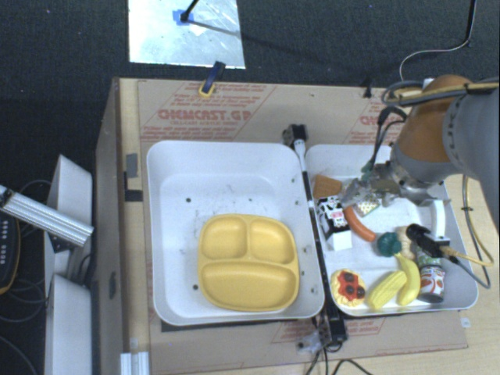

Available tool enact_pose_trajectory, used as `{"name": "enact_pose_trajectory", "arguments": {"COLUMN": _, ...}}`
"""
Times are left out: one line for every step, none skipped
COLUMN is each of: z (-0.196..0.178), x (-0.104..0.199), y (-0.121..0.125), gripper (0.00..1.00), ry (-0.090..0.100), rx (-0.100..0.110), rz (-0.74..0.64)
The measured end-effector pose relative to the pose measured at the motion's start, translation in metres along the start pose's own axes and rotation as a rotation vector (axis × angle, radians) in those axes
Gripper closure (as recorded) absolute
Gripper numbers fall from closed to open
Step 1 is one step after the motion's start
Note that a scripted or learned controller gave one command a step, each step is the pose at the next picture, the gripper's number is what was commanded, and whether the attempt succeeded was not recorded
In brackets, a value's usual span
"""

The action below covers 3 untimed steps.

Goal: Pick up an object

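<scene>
My gripper (pixel 364 199) hangs low over the back left part of the right bin (pixel 461 291), with the grey arm and its orange band reaching in from the right. Just below it lies an orange-red sausage (pixel 361 224). To its left are a brown wedge (pixel 326 186) and a black-and-white toy (pixel 333 212) with a white cube (pixel 340 240) in front. A teal ball (pixel 387 244), a yellow banana (pixel 408 277), a corn cob (pixel 386 289), a small pizza (pixel 349 286) and a can (pixel 431 282) lie along the front.
The left bin (pixel 180 186) holds a yellow divided plate (pixel 248 262) at its front. A ridge (pixel 311 225) separates the two bins. Cardboard (pixel 203 116) lines the bench behind them.
</scene>
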<state>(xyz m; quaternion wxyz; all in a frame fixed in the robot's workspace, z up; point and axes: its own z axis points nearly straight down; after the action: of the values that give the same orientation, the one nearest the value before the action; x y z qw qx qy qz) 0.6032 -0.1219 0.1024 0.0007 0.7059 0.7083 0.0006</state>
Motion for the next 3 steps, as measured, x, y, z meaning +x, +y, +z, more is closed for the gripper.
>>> {"name": "enact_pose_trajectory", "arguments": {"z": -0.052, "x": -0.013, "y": 0.029, "gripper": 0.00, "ry": -0.001, "rx": -0.002, "rz": -0.001}}
{"name": "enact_pose_trajectory", "arguments": {"z": 0.000, "x": 0.006, "y": 0.016, "gripper": 0.00, "ry": -0.001, "rx": -0.002, "rz": 0.001}}
{"name": "enact_pose_trajectory", "arguments": {"z": 0.010, "x": 0.032, "y": -0.014, "gripper": 0.00, "ry": -0.004, "rx": -0.010, "rz": 0.002}}
